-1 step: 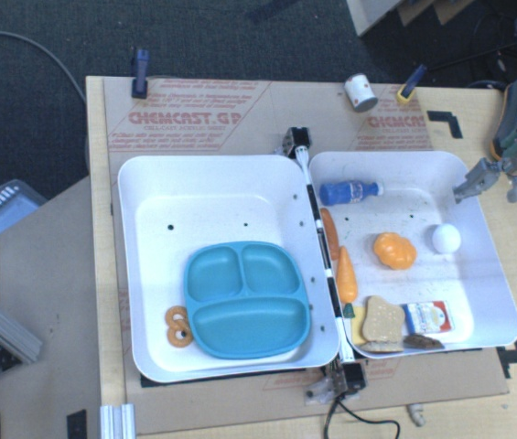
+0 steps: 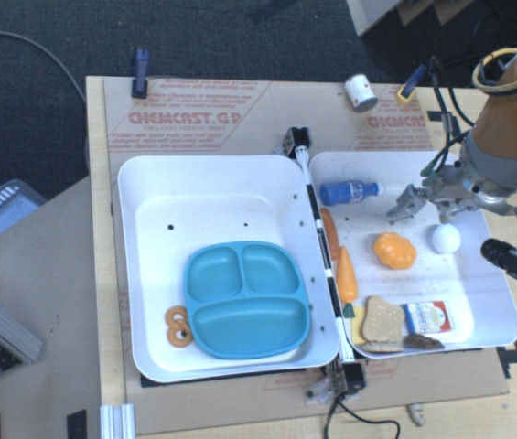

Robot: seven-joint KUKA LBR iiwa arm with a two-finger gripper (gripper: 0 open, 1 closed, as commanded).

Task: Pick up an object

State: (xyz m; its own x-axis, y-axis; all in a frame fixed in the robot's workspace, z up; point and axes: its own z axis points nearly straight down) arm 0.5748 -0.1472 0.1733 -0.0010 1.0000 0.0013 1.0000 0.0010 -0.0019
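Your gripper (image 2: 420, 201) hangs spread and empty at right; the smooth white egg (image 2: 446, 239) looks slippery, so pinch its middle.

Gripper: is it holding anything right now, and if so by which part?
Nothing is held. The gripper hangs over the right bin with bare fingers, apart from the white ball and the orange.

Bench (image 2: 240, 117) of light board, printed in red at the far side. Two white bins side by side on it: left bin (image 2: 148, 190), right bin (image 2: 491, 300). Blue clamp (image 2: 139, 71) at the far left edge, small white roll (image 2: 360, 91) at the far right.
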